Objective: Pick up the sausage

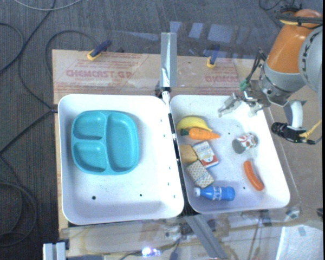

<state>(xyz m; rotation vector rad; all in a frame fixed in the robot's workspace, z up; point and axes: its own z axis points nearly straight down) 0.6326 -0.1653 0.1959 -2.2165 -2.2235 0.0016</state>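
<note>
My fingers (pixel 239 103) hang spread apart at the right bin's (pixel 281 196) upper edge. The smooth orange sausage (pixel 253 176) lies lower right (a small can (pixel 245 142) sits between us).

Dark grey carpet (pixel 21 37) strewn with black cables (pixel 11 161) surrounds the plywood bench (pixel 124 72).

We count two white bins (pixel 76 210), side by side. In the left one we see one blue divided plate (pixel 105 142). In the right one we count one sausage (pixel 253 176), one banana (pixel 193 123), one carrot (pixel 203 135), one small can (pixel 245 142), one blue bottle (pixel 215 193), one small carton (pixel 206 154) and one waffle-patterned piece (pixel 199 173)
</note>
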